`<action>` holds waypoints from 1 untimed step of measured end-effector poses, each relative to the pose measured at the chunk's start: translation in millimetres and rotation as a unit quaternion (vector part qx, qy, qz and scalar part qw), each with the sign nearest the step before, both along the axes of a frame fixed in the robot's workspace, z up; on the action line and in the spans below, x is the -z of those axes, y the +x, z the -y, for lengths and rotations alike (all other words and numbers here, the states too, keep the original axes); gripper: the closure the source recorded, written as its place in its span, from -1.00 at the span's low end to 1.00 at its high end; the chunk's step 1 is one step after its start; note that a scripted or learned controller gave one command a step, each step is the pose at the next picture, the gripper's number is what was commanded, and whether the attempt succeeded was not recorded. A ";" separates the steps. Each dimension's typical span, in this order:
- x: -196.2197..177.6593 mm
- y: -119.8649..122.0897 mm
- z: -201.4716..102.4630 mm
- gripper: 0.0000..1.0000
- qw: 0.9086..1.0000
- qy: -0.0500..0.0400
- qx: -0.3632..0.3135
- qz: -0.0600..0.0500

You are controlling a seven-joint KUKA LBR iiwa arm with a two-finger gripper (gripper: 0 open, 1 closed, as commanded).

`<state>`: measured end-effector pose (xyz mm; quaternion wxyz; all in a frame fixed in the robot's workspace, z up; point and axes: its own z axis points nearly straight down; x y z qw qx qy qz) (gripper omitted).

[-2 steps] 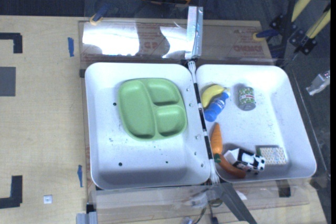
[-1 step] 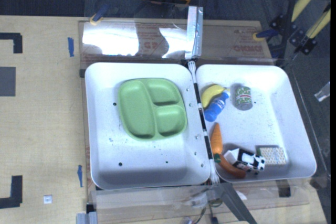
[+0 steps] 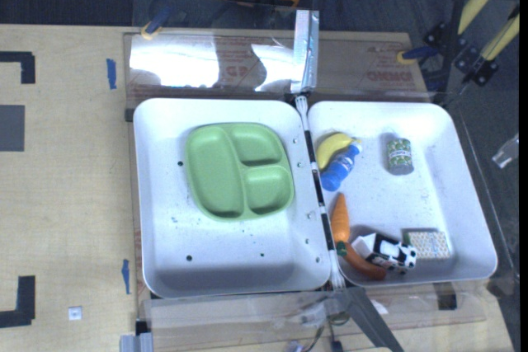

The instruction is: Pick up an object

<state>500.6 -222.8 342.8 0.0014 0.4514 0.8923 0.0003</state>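
Tool-side right bin (image 3: 462, 177): banana (image 3: 330, 146), blue bottle (image 3: 340, 167), can (image 3: 399, 154), carrot (image 3: 339, 220); left bin (image 3: 165, 243): green tray (image 3: 239, 169).

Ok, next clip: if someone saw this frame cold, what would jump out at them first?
Probably the green divided plate, big and alone in the middle of the left bin. After that, the bright clutter in the right bin: a banana and a blue bottle touching near the divider, an orange carrot below them, and a small green can standing apart toward the far side.
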 end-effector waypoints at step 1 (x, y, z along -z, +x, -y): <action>57.0 30.1 -9.2 1.00 0.999 0.000 -0.032 0.000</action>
